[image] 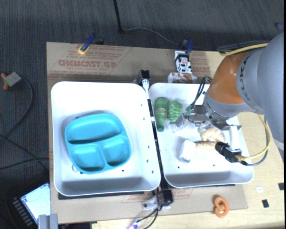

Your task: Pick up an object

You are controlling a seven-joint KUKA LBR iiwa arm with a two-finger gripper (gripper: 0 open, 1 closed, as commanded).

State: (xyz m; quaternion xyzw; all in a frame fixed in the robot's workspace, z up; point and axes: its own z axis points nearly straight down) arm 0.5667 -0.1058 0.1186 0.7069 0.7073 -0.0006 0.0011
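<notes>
Grey metal of the wrist hides most of the tool, so whether the jaws are open or closed cannot be told. The gripper (196,114) sits low in the right bin (207,178), near its middle, just beside the green objects (167,109) on one side and a tan, shell-like piece (210,134) on the other. A white block (186,150) lies a little nearer the front rim, with a pale stick-like thing (206,145) touching or just beside it.

My reading is that the arm is at the reach-and-descend step, down among the pieces with nothing visibly held. The next move calls for settling over one piece, closing on it, then lifting straight up; the green objects look the closest candidates.

Room is tight. The green objects lie just beside the wall shared with the left bin (62,128), so fingers coming down there could strike that edge. The tan piece is crowded by the wrist and a black cable fitting (227,151). The front of the right bin is more open. The left bin holds a blue divided tray (97,142), well apart from the work, and the bench (86,63) beyond the rims is mostly bare.
</notes>
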